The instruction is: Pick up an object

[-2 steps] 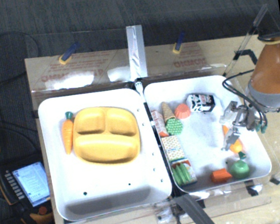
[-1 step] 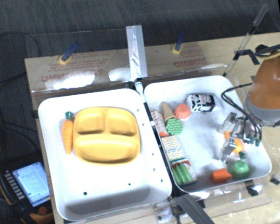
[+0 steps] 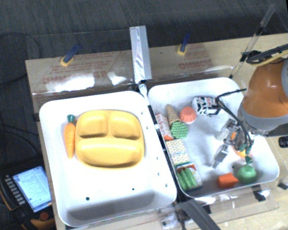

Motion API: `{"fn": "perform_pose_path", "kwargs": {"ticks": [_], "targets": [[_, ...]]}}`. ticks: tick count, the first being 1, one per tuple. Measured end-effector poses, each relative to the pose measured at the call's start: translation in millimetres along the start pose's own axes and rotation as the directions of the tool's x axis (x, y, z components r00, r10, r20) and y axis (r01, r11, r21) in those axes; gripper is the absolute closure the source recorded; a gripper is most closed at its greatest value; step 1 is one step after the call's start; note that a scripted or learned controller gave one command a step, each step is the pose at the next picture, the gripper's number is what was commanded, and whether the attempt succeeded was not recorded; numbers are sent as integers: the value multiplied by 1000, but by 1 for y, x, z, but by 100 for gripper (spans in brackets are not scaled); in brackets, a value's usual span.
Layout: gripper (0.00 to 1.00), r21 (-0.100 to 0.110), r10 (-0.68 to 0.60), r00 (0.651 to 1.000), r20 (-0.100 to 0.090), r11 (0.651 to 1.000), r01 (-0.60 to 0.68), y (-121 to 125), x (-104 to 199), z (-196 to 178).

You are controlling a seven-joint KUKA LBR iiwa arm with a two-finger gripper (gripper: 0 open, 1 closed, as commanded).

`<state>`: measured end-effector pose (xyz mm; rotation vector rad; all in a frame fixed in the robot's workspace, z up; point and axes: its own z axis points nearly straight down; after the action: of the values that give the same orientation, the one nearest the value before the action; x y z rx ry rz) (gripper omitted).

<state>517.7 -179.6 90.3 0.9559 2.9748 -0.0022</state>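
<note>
Just below fingers [image 3: 230, 144]: green toy [image 3: 246, 173].

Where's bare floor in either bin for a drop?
Left bin: the front strip below the yellow tray is bare, and the carrot hugs the tray's left. Right bin: a small patch between the centre-wall box row and the tool. Crowded along that wall and the front-right corner.

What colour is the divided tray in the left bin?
Yellow; the divided tray shows clearly in the camera view.
</note>
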Motion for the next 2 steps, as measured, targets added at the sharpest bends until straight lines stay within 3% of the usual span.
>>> {"fn": "perform_pose_path", "kwargs": {"ticks": [1, 2], "targets": [[0, -1, -10, 1000, 4, 1000, 10, -16, 22, -1], [0, -5, -199, 980, 3, 980, 199, -49, -3, -1]]}}
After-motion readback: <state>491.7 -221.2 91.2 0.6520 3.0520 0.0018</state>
